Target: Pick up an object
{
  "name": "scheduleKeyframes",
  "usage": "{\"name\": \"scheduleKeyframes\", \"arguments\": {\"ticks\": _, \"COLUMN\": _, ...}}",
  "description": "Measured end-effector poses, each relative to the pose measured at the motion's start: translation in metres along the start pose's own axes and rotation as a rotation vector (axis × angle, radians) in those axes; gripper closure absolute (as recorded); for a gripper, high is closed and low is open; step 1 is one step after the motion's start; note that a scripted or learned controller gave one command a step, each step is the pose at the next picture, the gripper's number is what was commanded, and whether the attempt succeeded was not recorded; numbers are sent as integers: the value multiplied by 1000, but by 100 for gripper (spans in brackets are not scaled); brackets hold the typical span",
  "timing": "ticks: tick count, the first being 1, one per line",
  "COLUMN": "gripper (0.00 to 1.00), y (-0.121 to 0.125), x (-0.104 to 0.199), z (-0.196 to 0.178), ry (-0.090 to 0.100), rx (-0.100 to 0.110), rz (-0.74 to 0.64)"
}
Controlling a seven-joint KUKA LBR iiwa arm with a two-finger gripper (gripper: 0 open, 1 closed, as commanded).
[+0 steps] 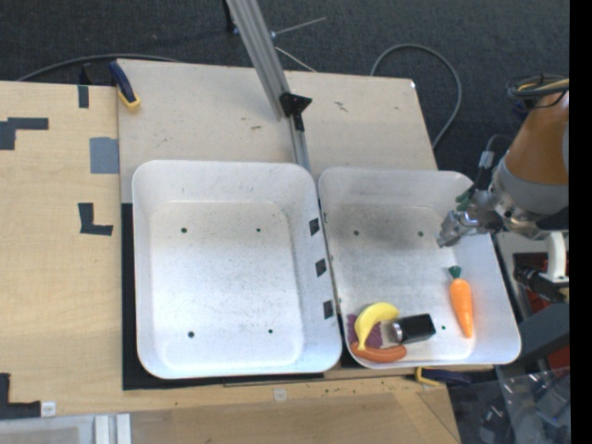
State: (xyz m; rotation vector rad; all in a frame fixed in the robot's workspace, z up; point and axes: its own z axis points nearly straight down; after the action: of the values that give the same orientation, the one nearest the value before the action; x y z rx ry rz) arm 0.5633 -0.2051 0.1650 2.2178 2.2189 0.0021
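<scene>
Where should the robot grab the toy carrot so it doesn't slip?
Probably across the thick upper half of the carrot, just below its green top, coming straight down from above. It lies flat in the right bin, pointing toward the near rim, apart from the other toys, so its long sides look free. The gripper is just above it.

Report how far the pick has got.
Done: nothing lifted; the carrot, banana and black block all lie on the floor of the right bin. In hand: the gripper sits over that bin's right side, above the carrot, holding nothing visible. Left: descend, grasp, lift.
</scene>
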Motion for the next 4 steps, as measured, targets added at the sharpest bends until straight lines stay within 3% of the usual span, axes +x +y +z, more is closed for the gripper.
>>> {"name": "scheduleKeyframes", "arguments": {"ticks": 1, "gripper": 100, "y": 9, "x": -3, "z": -60, "ry": 0, "rx": -2, "rz": -1}}
{"name": "scheduleKeyframes", "arguments": {"ticks": 2, "gripper": 100, "y": 9, "x": -2, "z": -66, "ry": 2, "rx": 4, "rz": -1}}
{"name": "scheduleKeyframes", "arguments": {"ticks": 4, "gripper": 100, "y": 30, "x": 110, "z": -71, "ry": 4, "rx": 5, "rz": -7}}
